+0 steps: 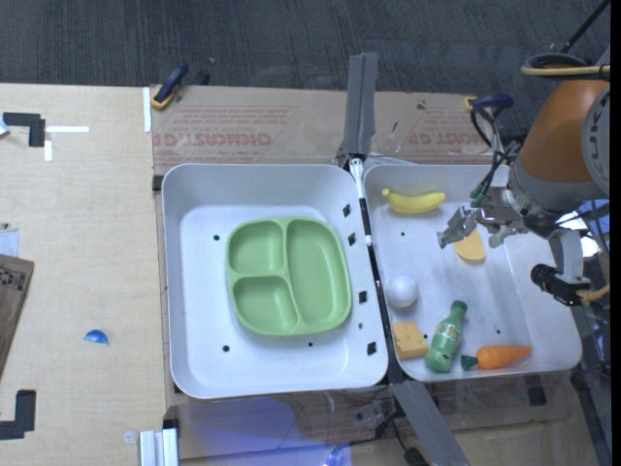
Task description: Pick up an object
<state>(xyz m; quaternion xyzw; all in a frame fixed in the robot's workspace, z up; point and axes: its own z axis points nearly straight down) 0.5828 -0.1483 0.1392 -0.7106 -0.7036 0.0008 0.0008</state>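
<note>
Gripper (477, 229) hanging low in right bin (543, 289), fingers spread apart, nothing between them, right over pale yellow slice (471, 249) (likely target, nearest). Banana (415, 201) just beside, bottle (445, 337) further off.

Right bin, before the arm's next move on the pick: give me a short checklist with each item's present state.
1. Tool is over the right bin: ok.
2. A target lies under it: ok, the pale yellow piece sits just below the fingers.
3. Something is held between the fingers: not ok, nothing is seen between them.
4. Neighbours are apart from that target: ok, the banana and white ball lie away from it.
5. Height of the tool above the piece: cannot tell from this slanted view.
6. Green bottle and carrot are out of the path: ok, near the front wall.
</note>
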